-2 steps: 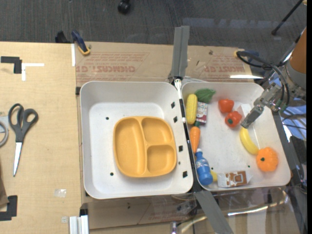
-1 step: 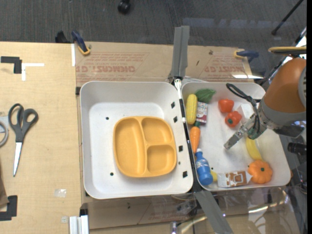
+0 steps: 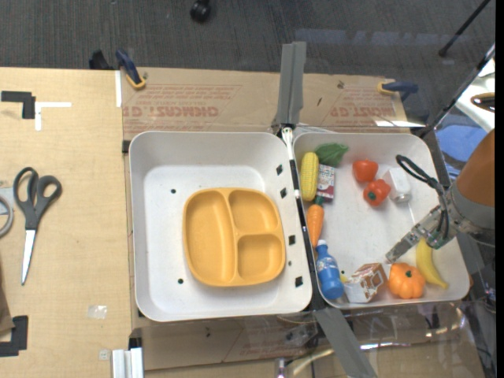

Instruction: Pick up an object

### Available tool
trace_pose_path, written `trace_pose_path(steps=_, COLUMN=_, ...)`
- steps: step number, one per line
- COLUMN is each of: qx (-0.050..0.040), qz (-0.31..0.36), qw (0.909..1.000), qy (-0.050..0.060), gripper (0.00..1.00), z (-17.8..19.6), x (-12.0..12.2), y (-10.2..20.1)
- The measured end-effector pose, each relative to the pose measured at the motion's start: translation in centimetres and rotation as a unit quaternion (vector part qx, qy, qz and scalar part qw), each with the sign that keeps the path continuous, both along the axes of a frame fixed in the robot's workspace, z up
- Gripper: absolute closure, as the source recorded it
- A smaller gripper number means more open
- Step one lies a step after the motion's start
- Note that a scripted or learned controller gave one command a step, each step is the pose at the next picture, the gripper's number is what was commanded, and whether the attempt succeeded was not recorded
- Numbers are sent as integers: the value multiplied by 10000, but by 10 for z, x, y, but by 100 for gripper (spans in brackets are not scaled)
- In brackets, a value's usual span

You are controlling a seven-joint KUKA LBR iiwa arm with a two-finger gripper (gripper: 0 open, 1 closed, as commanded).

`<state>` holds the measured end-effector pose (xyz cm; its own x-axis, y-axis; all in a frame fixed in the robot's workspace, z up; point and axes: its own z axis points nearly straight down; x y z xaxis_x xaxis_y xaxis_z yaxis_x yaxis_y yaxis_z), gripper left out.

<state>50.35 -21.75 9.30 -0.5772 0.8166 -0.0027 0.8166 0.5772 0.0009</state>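
Across the surface [image 3: 63,290] sit two shallow white bins; the left bin [image 3: 150,211] carries a yellow divided plate [image 3: 234,236], and the right bin [image 3: 354,235] holds every candidate for the pick. The arm [image 3: 476,187] reaches in from the right, and its end effector [image 3: 411,241] hangs low over the bin's lower right area, nothing visibly between its parts; whether it is spread or pressed together cannot be told at this angle. Nearest it lie a banana [image 3: 430,264], a small orange pumpkin [image 3: 406,281] and a brown-and-white carton [image 3: 367,282], crowded together against the near wall. That crowding looks like the main risk: a descent could land on two items at once, nudge the round pumpkin away, or jam against the wall. Farther off rest a blue bottle [image 3: 328,272], a carrot [image 3: 314,224], a corn cob [image 3: 309,175] and two red vegetables [image 3: 370,181]. Printed lettering on the cardboard sheet [image 3: 189,105] behind the bins appears upside down and is not reliably readable; the carton's print is too small.
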Motion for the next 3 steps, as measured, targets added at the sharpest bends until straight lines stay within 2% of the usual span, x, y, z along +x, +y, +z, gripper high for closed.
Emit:
trace_pose_path(steps=1, qx=5, qz=-98, qw=10000, qy=3, gripper=0, z=-1, x=-25, y=-4)
trace_pose_path(steps=2, qx=-5, qz=-77, qw=10000, qy=-10, gripper=100, z=9, x=-23, y=-3)
trace_pose_path(steps=3, qx=5, qz=-176, qw=9998, qy=7, gripper=100, z=100, x=-25, y=92)
